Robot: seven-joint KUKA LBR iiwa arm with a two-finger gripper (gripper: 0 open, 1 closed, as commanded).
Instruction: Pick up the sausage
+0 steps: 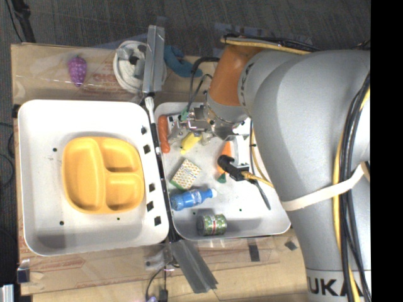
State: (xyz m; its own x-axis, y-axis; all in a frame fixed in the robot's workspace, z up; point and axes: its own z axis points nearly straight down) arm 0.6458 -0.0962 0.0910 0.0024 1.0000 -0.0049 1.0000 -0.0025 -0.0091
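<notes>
Sausage (164,134) lying flat against the left wall of the right bin (249,209), near its far end. Tool (186,126) just beside it, above a yellow item (189,143); spread or pressed together, cannot tell. Blue bottle (192,198) and green can (212,223) nearer the front.

Right bin (242,203), crowded, sausage (164,134) tight against the dividing wall, yellow piece (189,143) just beside it, checkered packet (187,173), blue bottle (191,198) and green can (212,223) further down the bin, bare floor between bottle and grey arm (302,124) — arm overhanging the far side.
</notes>
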